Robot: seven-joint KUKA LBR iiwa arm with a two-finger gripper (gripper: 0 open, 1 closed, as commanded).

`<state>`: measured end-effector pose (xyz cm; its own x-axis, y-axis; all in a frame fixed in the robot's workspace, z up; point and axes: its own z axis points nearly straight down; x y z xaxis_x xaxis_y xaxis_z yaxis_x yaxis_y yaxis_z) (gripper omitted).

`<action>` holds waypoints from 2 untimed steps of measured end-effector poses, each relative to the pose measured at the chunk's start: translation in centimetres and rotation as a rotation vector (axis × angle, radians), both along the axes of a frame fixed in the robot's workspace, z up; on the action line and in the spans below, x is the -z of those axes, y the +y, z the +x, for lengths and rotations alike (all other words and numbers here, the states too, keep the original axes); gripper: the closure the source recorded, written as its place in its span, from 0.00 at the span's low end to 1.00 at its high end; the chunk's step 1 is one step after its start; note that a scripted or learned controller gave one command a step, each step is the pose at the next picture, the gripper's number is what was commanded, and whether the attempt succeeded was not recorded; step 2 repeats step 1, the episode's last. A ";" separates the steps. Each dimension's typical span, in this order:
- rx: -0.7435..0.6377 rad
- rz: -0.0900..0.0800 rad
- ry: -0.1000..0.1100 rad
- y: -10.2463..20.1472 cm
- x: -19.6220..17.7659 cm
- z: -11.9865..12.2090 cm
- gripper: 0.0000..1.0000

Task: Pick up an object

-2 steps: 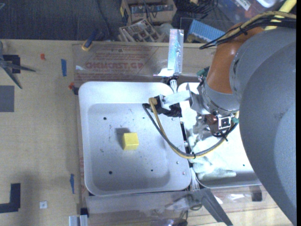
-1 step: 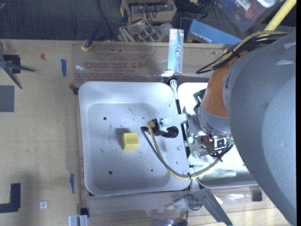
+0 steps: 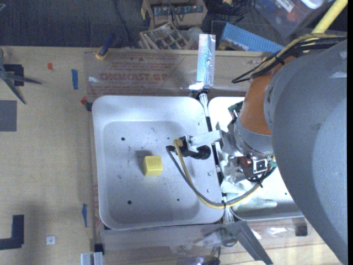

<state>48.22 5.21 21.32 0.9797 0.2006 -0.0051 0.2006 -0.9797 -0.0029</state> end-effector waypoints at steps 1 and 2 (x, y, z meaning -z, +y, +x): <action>-0.014 -0.002 -0.005 0.8 2.9 4.0 1.00; -0.014 -0.002 -0.005 0.8 2.9 4.0 1.00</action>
